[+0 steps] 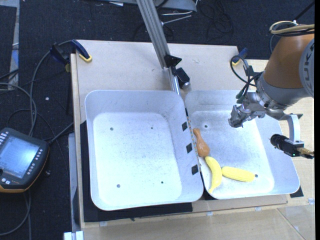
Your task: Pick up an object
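Note:
In the right bin (270, 149) lie two yellow bananas: one curved (214, 172) near the bin's left wall, one straighter (238, 174) to its right. An orange-brown drumstick-shaped piece (201, 142) lies just above them along the left wall. My gripper (237, 120) hangs over the upper part of the right bin, above and to the right of the orange piece, apart from all three objects. Nothing shows in it.
The left bin (100, 109) stands beside the right one, sharing a raised middle wall with black clips (190, 146). A slanted metal post (159, 34) rises at the back between the bins. A teach pendant (20, 159) lies off the bench at left.

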